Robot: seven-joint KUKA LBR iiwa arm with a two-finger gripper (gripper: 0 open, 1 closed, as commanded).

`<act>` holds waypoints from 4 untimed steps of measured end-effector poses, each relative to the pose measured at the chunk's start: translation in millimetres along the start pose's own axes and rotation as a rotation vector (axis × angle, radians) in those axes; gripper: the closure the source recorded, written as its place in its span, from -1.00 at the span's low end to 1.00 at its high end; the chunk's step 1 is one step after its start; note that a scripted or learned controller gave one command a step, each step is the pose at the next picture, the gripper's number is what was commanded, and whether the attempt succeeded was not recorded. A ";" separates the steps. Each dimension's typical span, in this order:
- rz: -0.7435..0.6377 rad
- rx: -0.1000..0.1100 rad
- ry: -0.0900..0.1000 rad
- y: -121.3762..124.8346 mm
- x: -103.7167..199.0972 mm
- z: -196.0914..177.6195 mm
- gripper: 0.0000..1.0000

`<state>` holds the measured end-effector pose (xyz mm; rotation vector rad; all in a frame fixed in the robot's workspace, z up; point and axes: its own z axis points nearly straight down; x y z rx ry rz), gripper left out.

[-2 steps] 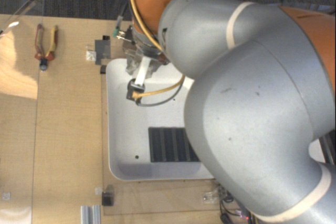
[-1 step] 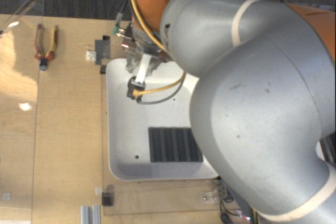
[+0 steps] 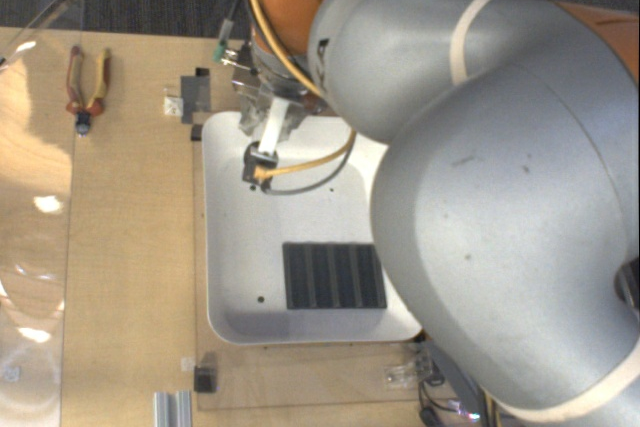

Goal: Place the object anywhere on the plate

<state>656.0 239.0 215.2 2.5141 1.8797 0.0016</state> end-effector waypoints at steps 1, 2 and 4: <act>-0.008 -0.002 0.000 -0.6 1.9 -10.8 1.00; -0.323 0.001 0.003 -78.4 -27.8 95.8 1.00; -0.827 -0.013 0.006 -70.5 -41.5 124.1 1.00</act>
